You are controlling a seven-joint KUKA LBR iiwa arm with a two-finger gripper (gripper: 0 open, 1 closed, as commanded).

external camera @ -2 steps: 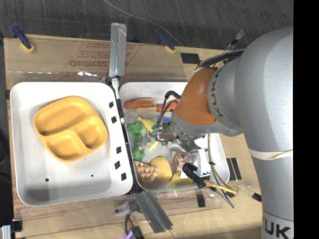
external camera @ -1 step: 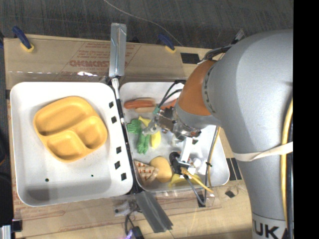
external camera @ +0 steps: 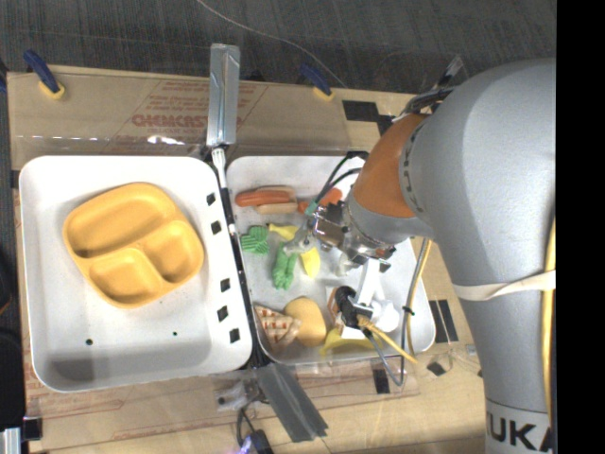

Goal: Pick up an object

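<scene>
The right bin (external camera: 284, 170) holds several toy foods: a hot dog (external camera: 267, 197), a green ridged piece (external camera: 253, 242), a green vegetable (external camera: 283, 267), a small yellow piece (external camera: 310, 263), a tan round item (external camera: 305, 316), a waffle-like wedge (external camera: 275, 323) and a yellow banana (external camera: 346, 344). My gripper (external camera: 309, 237) reaches in from the right and hangs low over the green and yellow pieces in the middle of the bin. The wrist covers the bin's right half.
The left bin (external camera: 47, 348) bears a yellow divided tray (external camera: 134, 242). A metal divider (external camera: 223, 93) runs between the bins. Cardboard (external camera: 123, 102) lies behind them. The large grey arm (external camera: 492, 197) fills the right side. A cable (external camera: 412, 282) loops beside the wrist.
</scene>
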